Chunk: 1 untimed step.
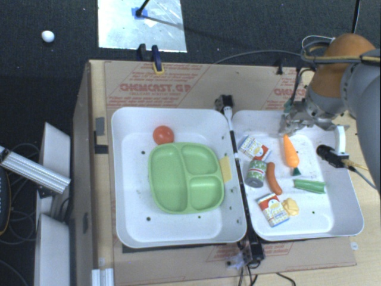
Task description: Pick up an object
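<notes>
The carrot lies just below the tool.

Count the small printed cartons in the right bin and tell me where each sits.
2. One carton lies near the bin's upper left, beside the divider; the other carton lies toward the lower middle, next to a yellow item. None appears hidden.

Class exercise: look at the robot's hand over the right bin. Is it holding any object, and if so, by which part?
It cannot be told. The hand sits just above the carrot's upper end in the right bin, but no object visibly sits in its grip.
</notes>
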Motion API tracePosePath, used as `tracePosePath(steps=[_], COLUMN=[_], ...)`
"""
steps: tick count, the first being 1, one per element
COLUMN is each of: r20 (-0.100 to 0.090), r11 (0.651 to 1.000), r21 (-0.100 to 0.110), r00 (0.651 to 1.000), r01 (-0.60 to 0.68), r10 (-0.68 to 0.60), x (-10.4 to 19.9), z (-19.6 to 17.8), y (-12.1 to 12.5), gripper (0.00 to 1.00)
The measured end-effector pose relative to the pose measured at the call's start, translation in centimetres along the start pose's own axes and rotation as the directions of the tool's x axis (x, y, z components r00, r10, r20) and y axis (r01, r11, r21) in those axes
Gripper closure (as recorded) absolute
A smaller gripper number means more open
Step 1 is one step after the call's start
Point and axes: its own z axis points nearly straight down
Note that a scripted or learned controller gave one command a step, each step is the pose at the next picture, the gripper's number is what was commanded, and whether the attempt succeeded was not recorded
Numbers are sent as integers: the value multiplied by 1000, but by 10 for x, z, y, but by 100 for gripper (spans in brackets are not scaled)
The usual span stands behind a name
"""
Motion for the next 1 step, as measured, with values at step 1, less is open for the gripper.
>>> tracePosePath(steps=[1], r20=[-2], r11=[1000], r21=[0], r00=[1000], r01=[0], r10=[0], x=[62], z=[-115], y=[-55], gripper=[100])
